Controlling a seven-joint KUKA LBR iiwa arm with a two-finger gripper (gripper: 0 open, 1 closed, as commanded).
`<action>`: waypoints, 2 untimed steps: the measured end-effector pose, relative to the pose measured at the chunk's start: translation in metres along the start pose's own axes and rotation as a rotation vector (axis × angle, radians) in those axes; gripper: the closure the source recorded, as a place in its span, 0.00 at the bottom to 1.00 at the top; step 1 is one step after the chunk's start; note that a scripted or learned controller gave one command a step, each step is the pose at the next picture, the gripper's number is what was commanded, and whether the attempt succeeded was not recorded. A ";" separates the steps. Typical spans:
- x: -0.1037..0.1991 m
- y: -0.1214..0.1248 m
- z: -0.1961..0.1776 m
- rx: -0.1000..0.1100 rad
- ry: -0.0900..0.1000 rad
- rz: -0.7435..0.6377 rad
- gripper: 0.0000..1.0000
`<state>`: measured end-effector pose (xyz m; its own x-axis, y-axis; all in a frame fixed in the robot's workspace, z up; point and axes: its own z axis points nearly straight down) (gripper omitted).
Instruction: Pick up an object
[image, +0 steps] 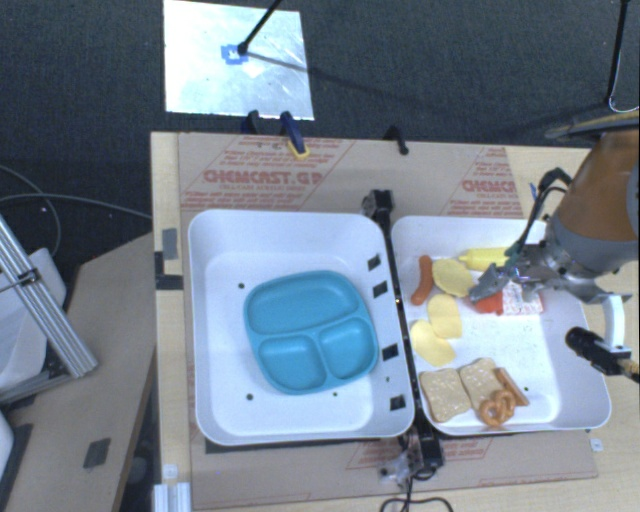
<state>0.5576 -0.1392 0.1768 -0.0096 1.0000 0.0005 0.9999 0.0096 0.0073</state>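
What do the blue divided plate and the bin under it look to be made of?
Blue divided plate: probably moulded plastic, with a smooth satin finish, uniform colour and rounded compartment edges. Left bin: likely white plastic, glossy, with soft reflections on its walls and rounded corners.

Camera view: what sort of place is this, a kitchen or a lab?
Probably a robot lab bench, not a kitchen: two white bins on cardboard, toy food in the right one, a blue divided plate in the left.
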 end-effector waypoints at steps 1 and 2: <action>-0.004 -0.001 0.005 0.005 -0.001 0.006 0.00; -0.029 -0.024 0.096 0.009 -0.001 0.011 0.00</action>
<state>0.5349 -0.1684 0.0802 0.0015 1.0000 -0.0008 1.0000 -0.0015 -0.0017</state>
